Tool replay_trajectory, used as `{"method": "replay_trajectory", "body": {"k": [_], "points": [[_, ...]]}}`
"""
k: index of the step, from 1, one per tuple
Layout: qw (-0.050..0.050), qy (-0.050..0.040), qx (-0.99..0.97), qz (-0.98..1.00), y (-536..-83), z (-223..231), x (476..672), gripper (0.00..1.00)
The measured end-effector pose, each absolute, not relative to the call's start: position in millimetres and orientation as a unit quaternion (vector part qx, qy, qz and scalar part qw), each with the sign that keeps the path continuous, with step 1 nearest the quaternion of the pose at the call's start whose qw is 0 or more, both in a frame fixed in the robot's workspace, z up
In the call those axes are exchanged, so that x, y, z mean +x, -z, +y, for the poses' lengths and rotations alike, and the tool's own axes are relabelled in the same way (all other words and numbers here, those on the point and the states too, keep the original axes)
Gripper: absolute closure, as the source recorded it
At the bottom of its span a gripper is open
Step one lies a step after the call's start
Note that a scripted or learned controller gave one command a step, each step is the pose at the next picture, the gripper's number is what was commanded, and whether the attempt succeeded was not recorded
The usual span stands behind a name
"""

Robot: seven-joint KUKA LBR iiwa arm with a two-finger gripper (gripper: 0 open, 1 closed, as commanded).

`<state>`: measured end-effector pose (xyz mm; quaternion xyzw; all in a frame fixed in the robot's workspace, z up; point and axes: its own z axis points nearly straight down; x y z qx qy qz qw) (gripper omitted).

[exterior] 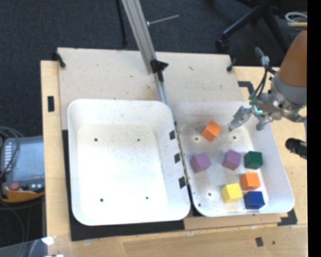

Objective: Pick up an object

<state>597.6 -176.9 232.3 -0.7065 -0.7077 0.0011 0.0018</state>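
Seen from above at a slant, the right-hand white bin (pixel 267 159) served as the landmark for everything else. At its near edge sat a blue cube (pixel 254 199), a yellow cube (pixel 231 192) just beside it, and an orange cube (pixel 250 180) touching the blue one. Farther in lay a green cube (pixel 253 159) and two purple cubes (pixel 232 159) (pixel 200 162). Deeper still, a second orange cube (pixel 212 130) stood tilted and apart from the rest.

The end effector (pixel 250 118) hung over the bin's far right part, fingers spread apart and holding nothing. The lone tilted orange cube looked the easiest pick: the fingers would need to line up with its turned faces and drop straight down around it.

The arm was cut off at the right. Whether the fingertips touched the bin floor could not be made out.
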Motion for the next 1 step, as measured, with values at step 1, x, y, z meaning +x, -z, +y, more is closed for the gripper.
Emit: {"method": "replay_trajectory", "body": {"k": [1], "points": [[0.000, 0.0001, -0.706, -0.708, -235.3, -177.0, 598.5, 0.00]]}}
